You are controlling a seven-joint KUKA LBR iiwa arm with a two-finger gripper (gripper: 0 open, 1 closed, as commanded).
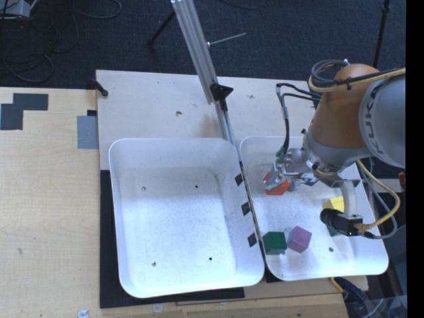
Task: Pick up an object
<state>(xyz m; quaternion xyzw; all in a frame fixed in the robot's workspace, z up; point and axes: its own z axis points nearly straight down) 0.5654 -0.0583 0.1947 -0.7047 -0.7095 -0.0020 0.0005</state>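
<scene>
Dark carpet with cables lies behind a pale bench (pixel 46 197) bearing two white bins. Left bin (pixel 126 244) sits beside right bin (pixel 371 260), a slanted metal rail (pixel 199 52) rising above their shared edge. From the right, the arm (pixel 361 121) reaches over the right bin, its gripper (pixel 283 176) low at an orange block (pixel 278 187); whether the fingers are wide, narrow or around the block cannot be told. A green cube (pixel 274 242) and purple cube (pixel 299 238) touch near the front wall. A yellow piece (pixel 336 204) lies beneath the arm.
</scene>
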